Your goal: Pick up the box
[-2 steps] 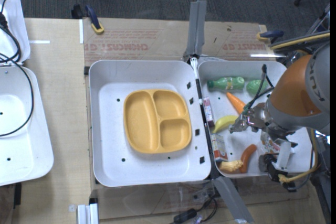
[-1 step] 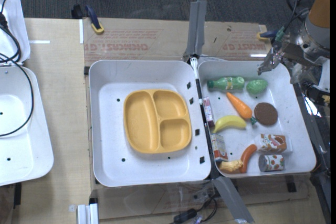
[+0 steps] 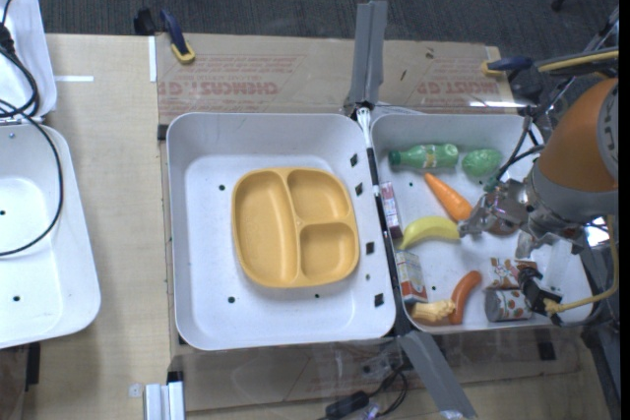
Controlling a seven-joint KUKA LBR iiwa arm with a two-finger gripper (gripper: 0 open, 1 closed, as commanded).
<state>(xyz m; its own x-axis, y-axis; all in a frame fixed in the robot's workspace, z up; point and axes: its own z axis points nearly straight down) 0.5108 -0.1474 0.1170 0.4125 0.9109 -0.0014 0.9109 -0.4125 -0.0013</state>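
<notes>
A white left bin (image 3: pixel 187 241) is seen on the bench, and a yellow plate (image 3: pixel 295 226) with 3 compartments is laid flat near its middle. Just to the right, past the shared wall, the right bin (image 3: pixel 448 121) is set.

2 boxes are found against that bin's left wall. A slim box (image 3: pixel 388 205) is laid lengthwise along the wall, about halfway down. A smaller box (image 3: pixel 409 276), red and white, is placed nearer the front corner, just below it. Neither is touched by the gripper.

A yellow banana (image 3: pixel 430 231) is laid just right of the slim box. Behind it, a green bottle (image 3: pixel 425 156) is laid on its side near the back wall, with a green lump (image 3: pixel 480 161) beside it. An orange carrot (image 3: pixel 449 197) is set at a slant between bottle and banana. A reddish sausage (image 3: pixel 464 291) is laid near the front wall.

The gripper (image 3: pixel 489 215) is held low over the right bin, just right of the carrot and banana and well apart from both boxes. How its jaws stand cannot be told, and nothing is seen held. A can (image 3: pixel 505 304) is laid below it. The orange band (image 3: pixel 581 145) of the arm is seen at the far right.
</notes>
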